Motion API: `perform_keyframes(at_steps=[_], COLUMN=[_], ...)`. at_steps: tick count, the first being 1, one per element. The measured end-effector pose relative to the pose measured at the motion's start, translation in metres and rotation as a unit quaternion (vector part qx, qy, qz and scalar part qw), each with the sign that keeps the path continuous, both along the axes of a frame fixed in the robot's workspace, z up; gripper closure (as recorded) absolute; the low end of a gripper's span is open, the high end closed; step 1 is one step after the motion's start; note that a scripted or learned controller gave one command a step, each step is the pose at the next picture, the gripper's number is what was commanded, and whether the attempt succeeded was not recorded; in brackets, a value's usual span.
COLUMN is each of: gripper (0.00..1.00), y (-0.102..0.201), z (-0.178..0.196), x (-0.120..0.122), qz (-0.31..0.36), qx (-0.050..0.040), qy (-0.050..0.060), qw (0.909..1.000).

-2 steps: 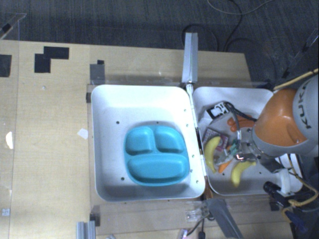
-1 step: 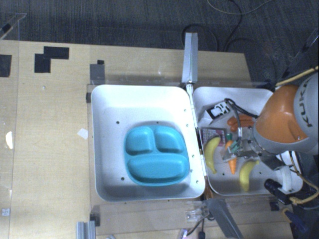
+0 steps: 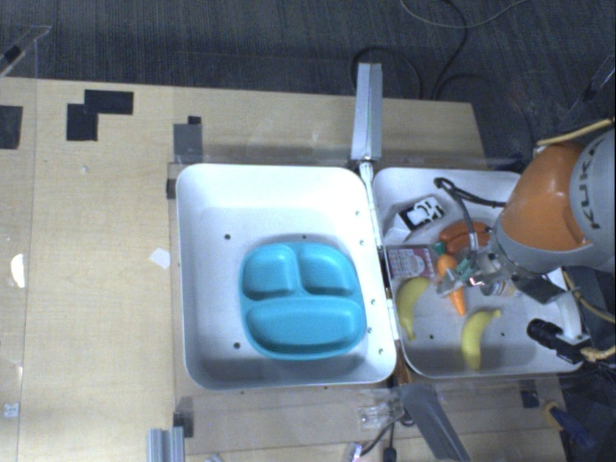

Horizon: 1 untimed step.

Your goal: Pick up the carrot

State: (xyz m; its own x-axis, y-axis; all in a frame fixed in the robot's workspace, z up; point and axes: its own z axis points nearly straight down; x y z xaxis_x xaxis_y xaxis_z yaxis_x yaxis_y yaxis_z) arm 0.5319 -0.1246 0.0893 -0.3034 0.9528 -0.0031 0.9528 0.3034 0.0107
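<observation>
Camera view, looking down on a wooden desk that carries two white bins side by side. Left bin: holds a blue divided tray, lying flat near the middle. Right bin: holds the carrot, a small orange piece lying near the bin's centre, between two bananas, one to its left and one just below and right of it. A printed packet lies above the left banana, and a black-and-white item sits near the bin's far wall. Arm: enters from the right, orange band uppermost. Jaws: low over the bin, directly beside the carrot; their opening cannot be told, nor whether they touch the carrot.
</observation>
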Motion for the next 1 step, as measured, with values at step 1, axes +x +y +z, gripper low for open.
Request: perform_keyframes(at_steps=[1], gripper=[1.0], y=[0.0624], z=[0.097], x=[0.0689], qz=[-0.047], qx=[0.0003], qy=[0.002], qw=[0.9989])
